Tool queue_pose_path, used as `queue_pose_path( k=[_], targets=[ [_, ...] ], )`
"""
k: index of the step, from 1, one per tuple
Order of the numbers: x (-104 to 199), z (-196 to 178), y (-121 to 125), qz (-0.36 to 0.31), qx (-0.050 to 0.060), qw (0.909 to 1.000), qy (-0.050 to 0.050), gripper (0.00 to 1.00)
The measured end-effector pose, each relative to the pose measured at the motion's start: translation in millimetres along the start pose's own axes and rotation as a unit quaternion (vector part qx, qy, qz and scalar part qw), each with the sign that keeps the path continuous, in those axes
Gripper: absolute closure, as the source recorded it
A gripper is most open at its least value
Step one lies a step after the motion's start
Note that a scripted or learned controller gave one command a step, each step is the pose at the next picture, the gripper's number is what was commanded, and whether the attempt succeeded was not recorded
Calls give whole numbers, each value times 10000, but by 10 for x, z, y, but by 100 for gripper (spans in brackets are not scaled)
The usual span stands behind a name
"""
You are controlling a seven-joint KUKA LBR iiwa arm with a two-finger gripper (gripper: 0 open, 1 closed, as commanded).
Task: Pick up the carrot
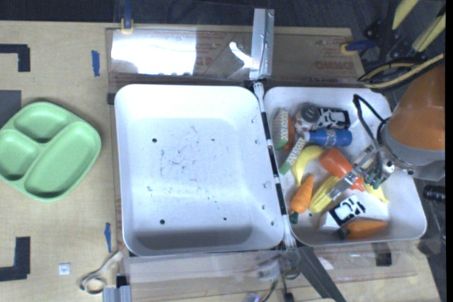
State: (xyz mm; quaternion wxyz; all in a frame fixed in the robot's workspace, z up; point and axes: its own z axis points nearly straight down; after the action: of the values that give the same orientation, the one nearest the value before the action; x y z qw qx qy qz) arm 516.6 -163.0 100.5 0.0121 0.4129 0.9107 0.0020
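The right bin [407, 212] holds a heap of toy food. An orange carrot [303, 194] lies near that bin's left wall, pointing toward the front. A second carrot-like orange piece [365, 228] lies along the front wall. My gripper [352, 182] is down in the heap, right of the first carrot and just above a black-and-white block [347, 209]. It sits beside an orange-red piece [335, 162] and a yellow banana [306, 160]. The heap hides its tip.
The left bin [191, 166] lies next to it, with a metal divider [272, 159] between them. A green sectioned plate [46, 150] rests on the bench at far left. A blue bottle [330, 138] and a black-white object [322, 115] sit at the right bin's back.
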Motion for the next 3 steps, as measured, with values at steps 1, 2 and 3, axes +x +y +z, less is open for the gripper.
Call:
queue_pose_path(
  k=[1,2,3],
  targets=[
    [-634,21,416,228,-16,9997,-27,0],
    [-973,159,619,-1372,38,9905,68,0],
    [-1341,-126,631,-170,42,9998,63,0]
  ],
)
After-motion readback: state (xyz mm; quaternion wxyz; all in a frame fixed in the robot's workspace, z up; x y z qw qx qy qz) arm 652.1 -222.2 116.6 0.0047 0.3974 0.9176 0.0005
